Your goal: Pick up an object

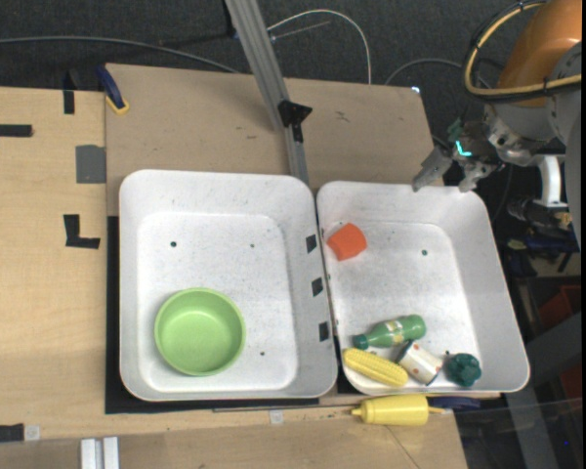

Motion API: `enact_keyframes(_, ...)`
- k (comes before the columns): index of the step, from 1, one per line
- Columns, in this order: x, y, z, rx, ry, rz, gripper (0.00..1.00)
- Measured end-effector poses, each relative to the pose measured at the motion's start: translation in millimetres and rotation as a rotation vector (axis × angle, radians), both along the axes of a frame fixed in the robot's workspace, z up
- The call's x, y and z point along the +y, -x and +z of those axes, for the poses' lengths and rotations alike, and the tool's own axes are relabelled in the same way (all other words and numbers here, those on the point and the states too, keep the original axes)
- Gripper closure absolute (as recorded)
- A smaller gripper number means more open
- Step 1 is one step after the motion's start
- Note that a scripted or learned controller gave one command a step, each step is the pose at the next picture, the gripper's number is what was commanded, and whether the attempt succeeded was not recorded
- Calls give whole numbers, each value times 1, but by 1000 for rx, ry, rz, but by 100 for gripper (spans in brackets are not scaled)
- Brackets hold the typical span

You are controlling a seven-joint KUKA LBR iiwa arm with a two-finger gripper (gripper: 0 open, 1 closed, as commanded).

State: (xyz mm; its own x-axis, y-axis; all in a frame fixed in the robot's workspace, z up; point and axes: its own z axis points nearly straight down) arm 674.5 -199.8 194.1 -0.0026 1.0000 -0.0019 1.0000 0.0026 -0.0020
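Here the gripper (447,174) is seen poised over the far rim of the right bin (488,262); whether it is spread or closed cannot be told. The orange block (347,241), probably the handiest object, lies leftward and nearer the camera, within that bin.

This is a robotics lab. A plywood surface (205,125) marked with black tape carries two white bins (137,262) of toy objects. A metal camera pole (264,57) rises behind them, loose cables (313,22) trail over dark carpet, and an industrial arm (537,57) stands at the right.
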Motion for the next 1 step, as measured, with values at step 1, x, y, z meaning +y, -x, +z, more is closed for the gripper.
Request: enact_keyframes(1, -4, 0, -64, 5, -2, -1, 0)
